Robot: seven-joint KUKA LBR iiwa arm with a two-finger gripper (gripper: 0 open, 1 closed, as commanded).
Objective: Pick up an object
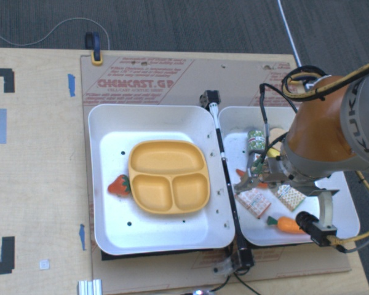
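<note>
Our arm [323, 128] reaches down into the right bin [350, 223] — gripper [253, 180] low among packets — its grip we cannot tell.

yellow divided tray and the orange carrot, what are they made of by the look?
Yellow three-compartment tray: likely moulded plastic, matte to satin; uniform colour, rounded edges, soft sheen with no sharp glare. Small orange carrot with green top: probably plastic toy food, smooth and slightly glossy, saturated even colour; too small in the view to rule out rubber or foam.
</note>
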